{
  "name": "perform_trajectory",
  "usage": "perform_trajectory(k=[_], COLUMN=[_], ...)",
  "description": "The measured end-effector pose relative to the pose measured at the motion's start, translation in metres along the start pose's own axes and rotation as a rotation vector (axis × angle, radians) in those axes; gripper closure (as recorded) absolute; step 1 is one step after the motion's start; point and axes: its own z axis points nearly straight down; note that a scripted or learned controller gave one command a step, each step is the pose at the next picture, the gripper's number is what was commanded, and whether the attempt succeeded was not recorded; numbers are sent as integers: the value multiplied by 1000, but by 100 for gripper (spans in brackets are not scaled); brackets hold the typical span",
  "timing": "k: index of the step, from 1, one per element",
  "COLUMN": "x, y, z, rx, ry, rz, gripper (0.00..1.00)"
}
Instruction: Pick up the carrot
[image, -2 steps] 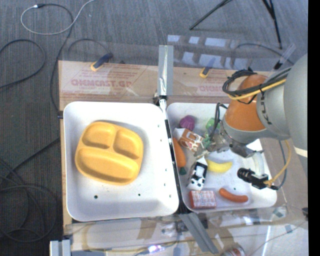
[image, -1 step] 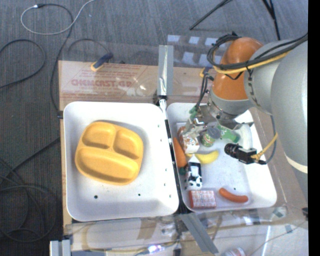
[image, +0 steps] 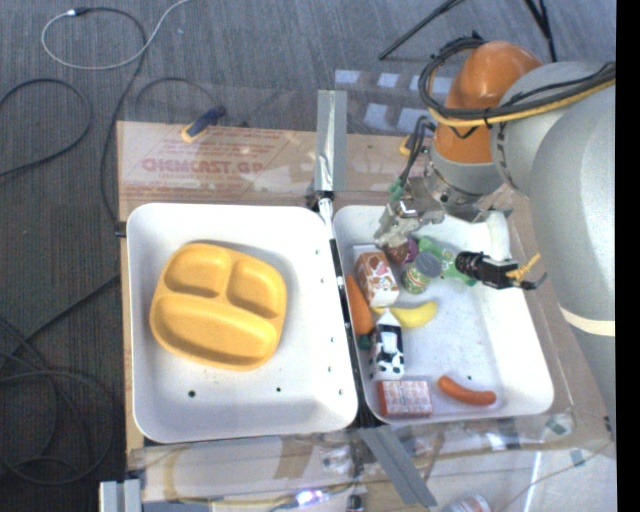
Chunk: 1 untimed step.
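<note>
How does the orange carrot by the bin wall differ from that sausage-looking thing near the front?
The carrot lies against the right bin's left wall, running front to back; the sausage lies near the front edge, running side to side. The carrot is partly hidden by a small carton beside it; the sausage lies in the open. The carrot is orange, the sausage redder. Both are slim, elongated and in the right bin.

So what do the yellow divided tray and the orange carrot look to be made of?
The yellow divided tray looks like moulded plastic: one even colour, rounded corners, a soft sheen, three pressed-in compartments. The orange carrot, lying along the left wall of the right white bin, seems a plastic toy: smooth, uniformly orange skin, though it is small and partly hidden by the carton.
</note>
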Motion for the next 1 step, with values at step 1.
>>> perform_trajectory(k=[1], x=[77], y=[-20], z=[1], rx=[2], ry=[1], rz=[303], gripper=[100])
